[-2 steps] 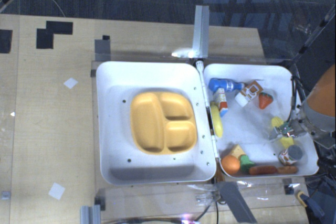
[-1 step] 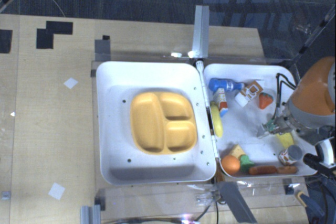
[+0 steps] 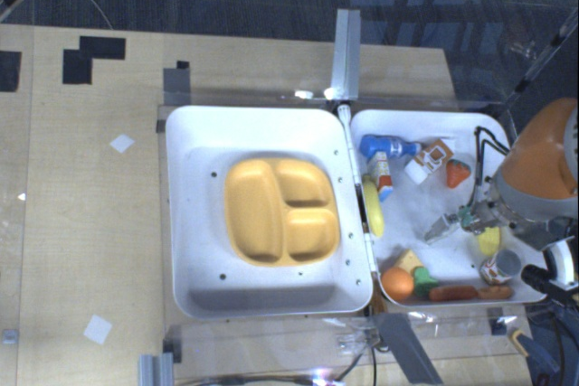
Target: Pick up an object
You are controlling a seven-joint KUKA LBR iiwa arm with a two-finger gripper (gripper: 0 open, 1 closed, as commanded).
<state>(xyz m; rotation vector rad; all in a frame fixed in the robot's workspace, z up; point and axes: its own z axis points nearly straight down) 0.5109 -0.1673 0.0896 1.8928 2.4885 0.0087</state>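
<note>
The right bin [image 3: 425,120] holds several small objects. Among them are a blue bottle [image 3: 384,145], a small red and white bottle [image 3: 384,177], a white and orange box [image 3: 432,156] and a red strawberry [image 3: 458,173]. A yellow banana [image 3: 372,211] lies along the bin's left wall. My gripper [image 3: 438,231] reaches in from the right and hangs low over the bare middle of this bin, pointing left. A yellow object [image 3: 489,240] sits just under the wrist. Nothing shows in the gripper.
Along the right bin's front edge lie an orange [image 3: 397,284], a yellow wedge [image 3: 410,261], a brown sausage [image 3: 458,292] and a small can [image 3: 496,268]. The left bin [image 3: 194,194] holds a yellow divided tray [image 3: 279,211]. A metal post [image 3: 345,59] stands behind the bins.
</note>
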